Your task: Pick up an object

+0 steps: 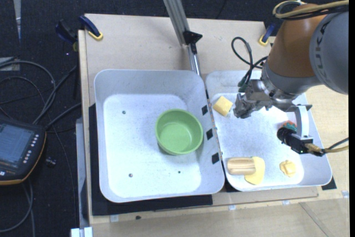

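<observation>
My arm enters from the right and covers much of the right bin point(310, 177), so part of its floor is hidden from me. Nearest the front edge lie two pieces: a tan roll point(239, 166) touching a yellow wedge point(256, 176), and a small yellow lump point(287, 167) apart to the right. Farther back sits one yellow block point(223, 105), just beside my claw point(243, 111); whether the claw is spread or clenched I cannot tell. The left bin point(111, 119) holds one green bowl point(179, 131). No writing is legible anywhere.
</observation>
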You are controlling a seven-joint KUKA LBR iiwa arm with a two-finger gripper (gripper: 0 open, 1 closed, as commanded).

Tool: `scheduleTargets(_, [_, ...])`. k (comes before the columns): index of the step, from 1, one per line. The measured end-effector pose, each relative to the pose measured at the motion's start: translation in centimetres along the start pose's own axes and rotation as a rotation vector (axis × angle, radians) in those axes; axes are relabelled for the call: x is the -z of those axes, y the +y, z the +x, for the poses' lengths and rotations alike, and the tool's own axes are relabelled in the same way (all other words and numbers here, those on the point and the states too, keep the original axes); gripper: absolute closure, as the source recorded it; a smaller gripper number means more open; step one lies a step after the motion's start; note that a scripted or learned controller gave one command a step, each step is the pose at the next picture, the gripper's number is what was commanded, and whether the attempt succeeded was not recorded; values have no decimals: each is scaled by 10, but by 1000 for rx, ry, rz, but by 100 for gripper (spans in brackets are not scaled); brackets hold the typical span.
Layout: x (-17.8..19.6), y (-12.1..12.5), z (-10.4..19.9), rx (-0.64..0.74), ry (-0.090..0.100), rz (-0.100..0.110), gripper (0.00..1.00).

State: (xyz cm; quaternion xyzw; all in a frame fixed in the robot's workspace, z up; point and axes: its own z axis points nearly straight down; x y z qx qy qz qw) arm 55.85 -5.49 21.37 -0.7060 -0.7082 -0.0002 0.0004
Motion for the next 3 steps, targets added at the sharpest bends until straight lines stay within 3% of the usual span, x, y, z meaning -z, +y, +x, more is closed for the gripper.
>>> scheduleTargets(3, [7,-37,140,0,-1,-1,100])
